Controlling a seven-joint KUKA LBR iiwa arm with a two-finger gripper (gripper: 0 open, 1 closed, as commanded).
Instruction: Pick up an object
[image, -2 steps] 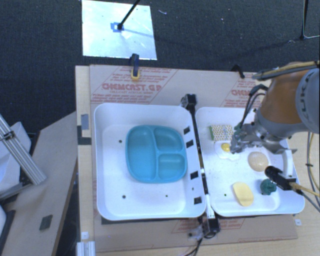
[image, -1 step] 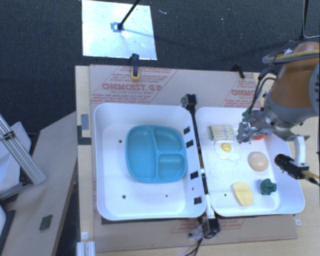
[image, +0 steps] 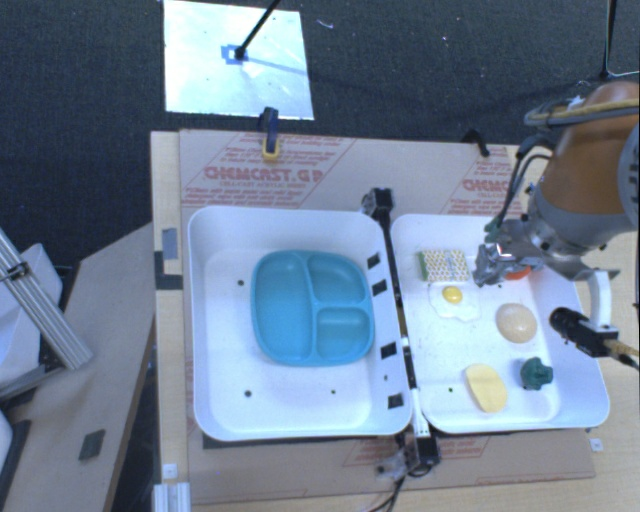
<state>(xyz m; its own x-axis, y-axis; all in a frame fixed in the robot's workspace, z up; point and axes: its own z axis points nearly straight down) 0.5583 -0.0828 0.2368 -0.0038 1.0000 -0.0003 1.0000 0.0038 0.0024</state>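
The claw (image: 492, 262) is seen low over the right-hand bin (image: 580, 405), near its back edge, hanging from the grey arm (image: 585, 170) that reaches in from the right. How the claw is set, and whether anything is gripped, cannot be told, since its tip is small and partly masked by the wrist. A patch of orange-red is glimpsed just beside it, but what that belongs to cannot be made out.

Just to the left of the claw a speckled green-and-white block (image: 443, 265) lies flat, and just below it a toy fried egg (image: 454, 300) is spread on the bin floor. These two are judged the likeliest targets, being nearest. Further toward the front, a pale round piece (image: 516, 322), a yellow oblong piece (image: 486, 387) and a small dark green object (image: 536, 374) are scattered well apart from one another, presumably so that each can be approached without the others being knocked.

The left-hand bin (image: 225, 300) is occupied by a blue divided plate (image: 310, 307), lying flat at its middle. Both bins are carried on a board on the tabletop (image: 165, 150).

No object is seen lifted, so the pick is judged not yet done.
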